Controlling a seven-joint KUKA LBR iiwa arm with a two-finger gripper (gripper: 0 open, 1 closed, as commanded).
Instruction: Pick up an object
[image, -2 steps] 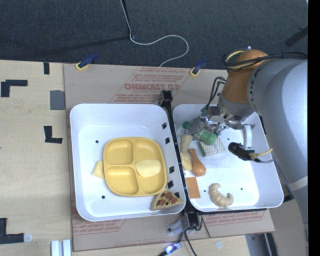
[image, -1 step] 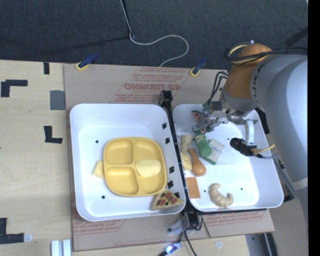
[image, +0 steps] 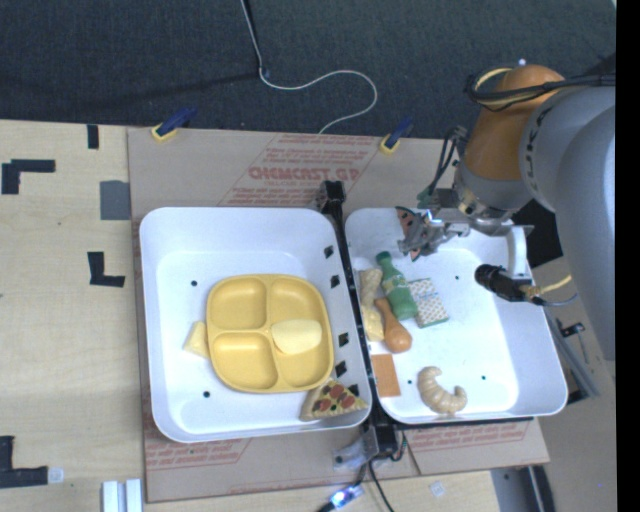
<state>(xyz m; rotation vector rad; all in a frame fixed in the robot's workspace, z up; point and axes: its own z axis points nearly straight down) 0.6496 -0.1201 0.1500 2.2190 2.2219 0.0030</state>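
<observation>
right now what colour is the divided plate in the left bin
Yellow; the divided plate shows best in the camera view.

Red printing ran across the cardboard sheet (image: 300, 165) at twelve o'clock of the left bin (image: 160, 300); too blurred to read. No other markings were legible.

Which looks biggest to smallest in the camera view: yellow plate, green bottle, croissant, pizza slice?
1. yellow plate
2. green bottle
3. croissant and pizza slice: they look about alike, so I won't rank them.
</observation>
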